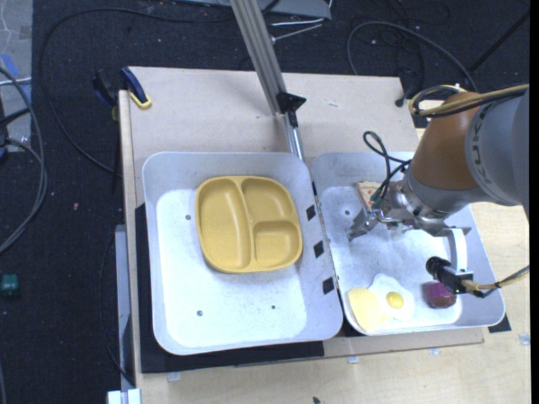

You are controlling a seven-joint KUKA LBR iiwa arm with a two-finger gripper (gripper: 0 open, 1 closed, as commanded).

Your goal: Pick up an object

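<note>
Right bin point(484, 251), one arm over it: claw point(364, 223) low near the bin's left wall, whether apart or together I cannot tell; nearest pickable item, fried egg toy point(379, 303), lies below-right toward the near rim, purple piece point(438, 294) beyond.

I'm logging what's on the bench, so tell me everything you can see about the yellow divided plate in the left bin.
The yellow divided plate is a rounded-square tray, plastic by its look, in one matte mustard-yellow colour. Raised ridges split it into three compartments: a tall one on its left, a wide one at upper right, and a smaller one at lower right. It lies flat, right way up, slightly rotated, in the upper middle of the left white bin. Its compartments hold nothing, and nothing but the bin floor touches it.
</note>
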